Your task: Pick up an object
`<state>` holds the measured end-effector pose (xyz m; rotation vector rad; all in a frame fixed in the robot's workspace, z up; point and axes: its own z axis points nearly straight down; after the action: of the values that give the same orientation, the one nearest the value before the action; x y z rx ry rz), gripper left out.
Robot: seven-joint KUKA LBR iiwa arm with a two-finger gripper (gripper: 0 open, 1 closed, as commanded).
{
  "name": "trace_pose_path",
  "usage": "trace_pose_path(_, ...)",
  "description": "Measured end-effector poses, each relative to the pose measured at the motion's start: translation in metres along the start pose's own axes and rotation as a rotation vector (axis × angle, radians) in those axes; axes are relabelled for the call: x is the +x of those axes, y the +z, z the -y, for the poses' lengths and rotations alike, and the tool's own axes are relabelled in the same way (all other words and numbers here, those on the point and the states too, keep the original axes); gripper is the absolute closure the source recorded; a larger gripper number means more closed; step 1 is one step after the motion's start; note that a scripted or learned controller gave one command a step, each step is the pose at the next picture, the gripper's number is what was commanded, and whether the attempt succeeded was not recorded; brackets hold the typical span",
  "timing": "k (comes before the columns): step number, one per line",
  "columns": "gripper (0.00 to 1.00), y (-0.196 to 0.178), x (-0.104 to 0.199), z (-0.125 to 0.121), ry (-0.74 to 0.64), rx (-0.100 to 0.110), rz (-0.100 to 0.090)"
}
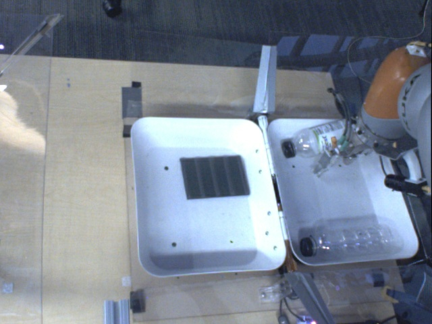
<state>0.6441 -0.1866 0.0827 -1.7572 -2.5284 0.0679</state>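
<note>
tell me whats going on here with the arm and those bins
A grey robot arm with an orange band reaches into the right white bin, its gripper beside a clear plastic bottle with a black cap. A second clear bottle lies along the near wall. The left white bin holds a dark ribbed rectangular pad.

No readable text, small bottle (316, 141) label in right bin (405, 211) too blurred to read

the scene was lit evenly and fairly brightly from above. a soft shadow was cast along the near inner wall of the left bin (202, 258). pale glare was seen at the left of the surface (74, 201). fine detail was softened throughout, and the clear bottles were rendered hazily.
</note>
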Motion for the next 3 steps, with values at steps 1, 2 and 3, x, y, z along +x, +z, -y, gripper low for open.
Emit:
trace_pose_path(1,0.0,0.004,-0.025,0.004,0.016,-0.002,-0.029)
trace_pose_path(2,0.0,-0.004,-0.002,-0.019,-0.16,-0.049,0.032)
trace_pose_path(3,0.0,-0.004,0.035,-0.031,-0.109,-0.042,0.033)
